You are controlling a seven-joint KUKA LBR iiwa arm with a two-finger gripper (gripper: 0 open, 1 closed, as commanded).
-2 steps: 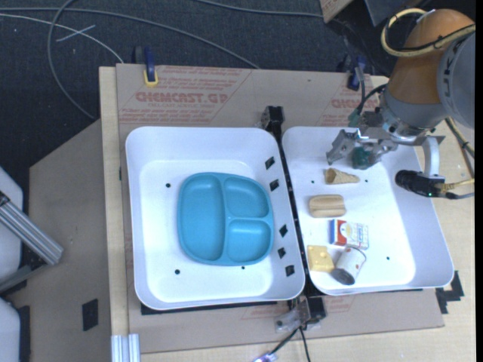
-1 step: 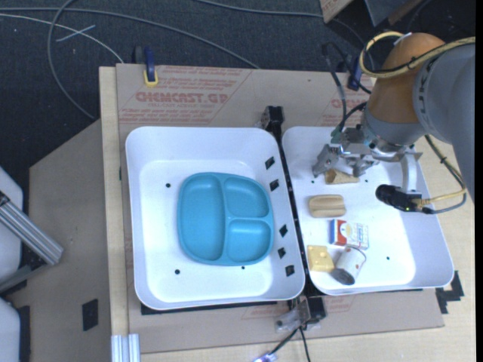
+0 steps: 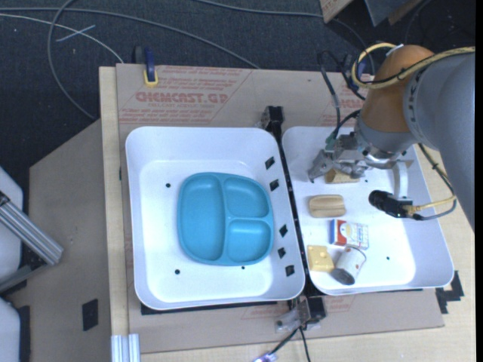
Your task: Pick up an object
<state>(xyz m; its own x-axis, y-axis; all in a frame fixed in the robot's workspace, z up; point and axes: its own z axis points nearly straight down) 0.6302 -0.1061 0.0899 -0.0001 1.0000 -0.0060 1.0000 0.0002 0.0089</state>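
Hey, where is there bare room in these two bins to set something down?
Left bin: a bare white strip runs all round the blue divided plate, widest along its far and left sides. Right bin: bare floor at the near right corner, past the small carton and the tipped cup. Crowded: the right bin's left half and the far end under the claw.

Bench: brown board top, red lettering. Bears two shallow white bins: left bin; right bin touching it alongside.

Grey arm with orange band, yellow cable loops, metal jaws.
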